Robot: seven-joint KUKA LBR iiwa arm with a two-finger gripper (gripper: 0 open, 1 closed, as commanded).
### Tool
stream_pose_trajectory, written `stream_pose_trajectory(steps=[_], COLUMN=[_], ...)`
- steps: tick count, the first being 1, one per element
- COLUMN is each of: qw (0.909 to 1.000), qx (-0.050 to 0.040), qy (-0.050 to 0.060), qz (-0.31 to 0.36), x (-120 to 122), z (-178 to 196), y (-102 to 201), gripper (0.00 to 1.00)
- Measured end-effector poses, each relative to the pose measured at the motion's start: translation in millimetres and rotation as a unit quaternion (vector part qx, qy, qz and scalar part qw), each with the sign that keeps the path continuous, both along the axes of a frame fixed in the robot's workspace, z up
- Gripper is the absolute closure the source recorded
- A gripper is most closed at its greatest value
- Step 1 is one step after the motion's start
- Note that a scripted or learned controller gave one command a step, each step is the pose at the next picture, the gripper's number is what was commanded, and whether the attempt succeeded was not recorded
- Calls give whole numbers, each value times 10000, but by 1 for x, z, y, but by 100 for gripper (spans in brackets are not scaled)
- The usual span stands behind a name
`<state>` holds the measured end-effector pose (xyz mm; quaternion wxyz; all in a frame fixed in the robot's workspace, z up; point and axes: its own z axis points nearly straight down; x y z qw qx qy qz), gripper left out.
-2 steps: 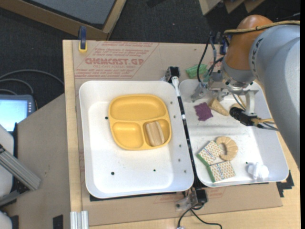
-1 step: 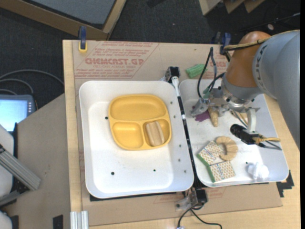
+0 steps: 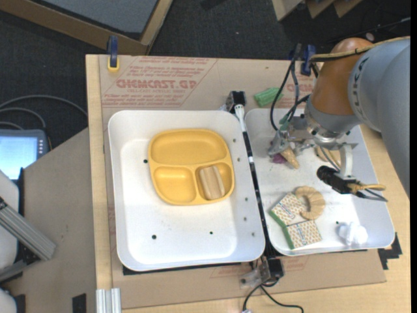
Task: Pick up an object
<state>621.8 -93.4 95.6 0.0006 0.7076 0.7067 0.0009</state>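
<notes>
Lettering "CHEMCAST GP" (image 3: pixel 156 83) on brown board (image 3: pixel 98 175)

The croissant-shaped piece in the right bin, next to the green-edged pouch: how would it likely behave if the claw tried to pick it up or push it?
The croissant-shaped piece looks like a small moulded toy, so probably stiff and light. Its curved, ridged form may let two fingers slip off the tapered ends. It lies against the green-edged pouch, so a push would likely drag or nudge that pouch rather than roll the piece.

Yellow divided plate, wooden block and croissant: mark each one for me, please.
Yellow divided plate (image 3: pixel 189 147): camera view, bare floor of its large top compartment.
Wooden block (image 3: pixel 210 182): camera view, middle of its top face, in the plate's lower right compartment.
Croissant (image 3: pixel 312 201): camera view, middle of its curved body, right bin.
</notes>
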Motion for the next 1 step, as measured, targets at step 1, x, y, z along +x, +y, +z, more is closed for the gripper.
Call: stream_pose_trajectory(steps=[1], qw=[10000], qx=[21], qy=[13], qz=[27], x=[-87], z=[94], y=[57], gripper=[100])
